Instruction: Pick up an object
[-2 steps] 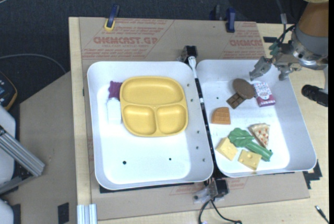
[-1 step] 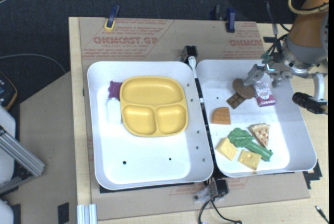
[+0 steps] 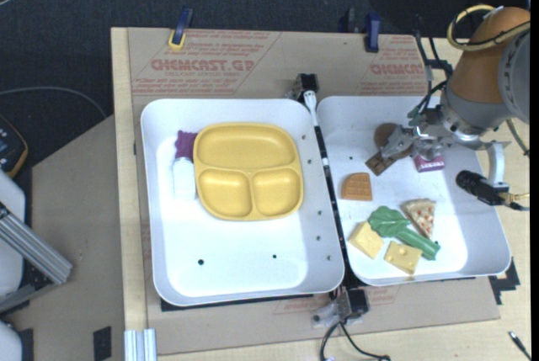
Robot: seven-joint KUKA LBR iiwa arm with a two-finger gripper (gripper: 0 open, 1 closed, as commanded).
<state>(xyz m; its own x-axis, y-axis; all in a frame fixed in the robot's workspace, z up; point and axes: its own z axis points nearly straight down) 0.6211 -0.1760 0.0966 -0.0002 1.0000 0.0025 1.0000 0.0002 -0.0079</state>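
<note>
So the arm [image 3: 484,69] comes in from the right, grey with that orange section up top, and its tool [image 3: 389,154] is down over the upper part of the right bin [image 3: 493,254]. The brownish fingers [image 3: 381,159] are angled toward the bin's middle, tips low near the floor. Honestly can't tell whether they're spread or closed — they blur into one dark shape from this angle, and I can't make out anything between them.

Stuff in the right bin: a small pink and white item [image 3: 429,163] sits just beside the tool, on its right. A brown toast-like slice [image 3: 357,186] lies just below the fingertips, apart from them. Toward the front there's a cluster — a green leafy toy vegetable [image 3: 399,227], a pizza slice [image 3: 419,215] touching its upper right side, and two yellow cheese-looking blocks [image 3: 366,240] [image 3: 402,256] tucked against it at lower left.

The left bin [image 3: 164,262] has a yellow divided plate [image 3: 248,170] with three compartments, and a purple item [image 3: 184,143] plus a white object [image 3: 183,178] poking out along its left edge.

Both bins sit on a paper-covered board [image 3: 126,183] on the desk, held by clamps [image 3: 178,32] at the far edge.
</note>
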